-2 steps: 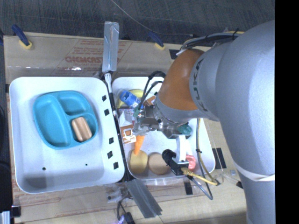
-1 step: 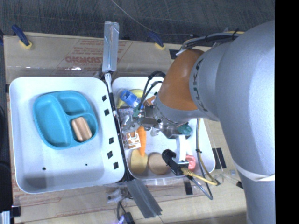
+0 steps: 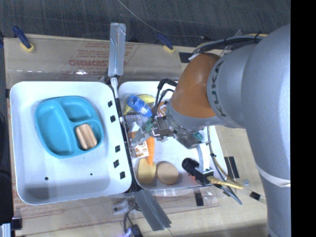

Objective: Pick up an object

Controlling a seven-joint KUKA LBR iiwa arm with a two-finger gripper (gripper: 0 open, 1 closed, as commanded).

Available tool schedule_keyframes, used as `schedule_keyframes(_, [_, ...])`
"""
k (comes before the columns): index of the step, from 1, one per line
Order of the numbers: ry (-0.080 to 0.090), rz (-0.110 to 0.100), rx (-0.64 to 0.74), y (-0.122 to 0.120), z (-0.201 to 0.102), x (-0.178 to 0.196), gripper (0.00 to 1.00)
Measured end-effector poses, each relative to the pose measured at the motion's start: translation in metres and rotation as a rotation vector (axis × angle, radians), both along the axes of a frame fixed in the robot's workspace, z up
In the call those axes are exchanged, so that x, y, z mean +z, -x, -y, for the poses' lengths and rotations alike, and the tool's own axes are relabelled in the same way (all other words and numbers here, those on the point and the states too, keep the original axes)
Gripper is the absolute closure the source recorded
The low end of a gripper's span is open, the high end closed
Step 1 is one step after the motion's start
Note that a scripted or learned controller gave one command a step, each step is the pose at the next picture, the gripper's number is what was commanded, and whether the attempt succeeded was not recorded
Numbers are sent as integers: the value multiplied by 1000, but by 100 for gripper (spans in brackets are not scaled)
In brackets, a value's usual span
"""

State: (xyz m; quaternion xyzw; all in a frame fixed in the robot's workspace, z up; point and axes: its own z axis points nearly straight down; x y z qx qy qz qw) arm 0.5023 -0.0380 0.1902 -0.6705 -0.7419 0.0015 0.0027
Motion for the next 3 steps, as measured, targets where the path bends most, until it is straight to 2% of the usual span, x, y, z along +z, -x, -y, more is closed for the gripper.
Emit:
schedule_keyframes(1, [1, 3, -39, -25, -27, 1, 0])
schedule_keyframes(2, [0, 1, 24, 26, -20, 0, 0])
schedule_keyframes(3, [1, 4, -12, 0, 3, 1, 0])
